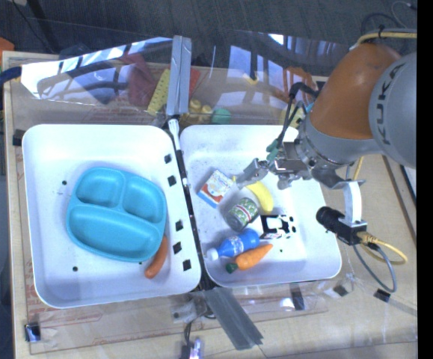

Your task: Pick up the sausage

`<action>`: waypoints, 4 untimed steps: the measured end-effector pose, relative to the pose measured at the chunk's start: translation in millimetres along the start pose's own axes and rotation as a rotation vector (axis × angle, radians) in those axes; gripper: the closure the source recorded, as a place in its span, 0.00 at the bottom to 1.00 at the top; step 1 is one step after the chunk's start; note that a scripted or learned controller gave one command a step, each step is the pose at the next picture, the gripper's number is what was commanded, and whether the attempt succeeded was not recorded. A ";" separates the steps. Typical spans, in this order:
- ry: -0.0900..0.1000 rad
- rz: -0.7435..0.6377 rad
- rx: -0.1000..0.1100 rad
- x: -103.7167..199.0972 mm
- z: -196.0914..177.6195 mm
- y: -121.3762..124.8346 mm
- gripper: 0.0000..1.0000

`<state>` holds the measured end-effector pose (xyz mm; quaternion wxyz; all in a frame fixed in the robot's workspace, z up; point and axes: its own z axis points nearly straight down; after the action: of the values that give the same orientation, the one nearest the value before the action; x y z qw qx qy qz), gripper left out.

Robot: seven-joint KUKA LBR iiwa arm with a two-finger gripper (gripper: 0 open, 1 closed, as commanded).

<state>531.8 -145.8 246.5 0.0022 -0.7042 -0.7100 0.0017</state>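
The sausage [155,259], a reddish-brown curved link, lies in the left bin [44,275] against the front right rim of the blue divided plate [117,213]. My gripper [267,173] hangs over the right bin [317,256], well to the right of the sausage and above the banana [262,196] and the small carton [215,188]. Its fingers stand open with nothing between them.
The right bin also holds a green can [241,213], a blue-capped bottle [235,245], an orange carrot [251,256] and a black-and-white tag [278,226]. A divider with black clips [180,215] runs between the bins. Cables trail at the right [377,249].
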 end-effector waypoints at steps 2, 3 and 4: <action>-0.002 -0.053 -0.001 -40.5 103.1 -15.2 1.00; -0.003 -0.059 0.000 -40.5 94.2 -14.3 1.00; -0.002 0.020 -0.004 -63.7 98.6 -11.2 1.00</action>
<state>520.6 -209.5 147.9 -0.0001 -0.7115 -0.7027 0.0009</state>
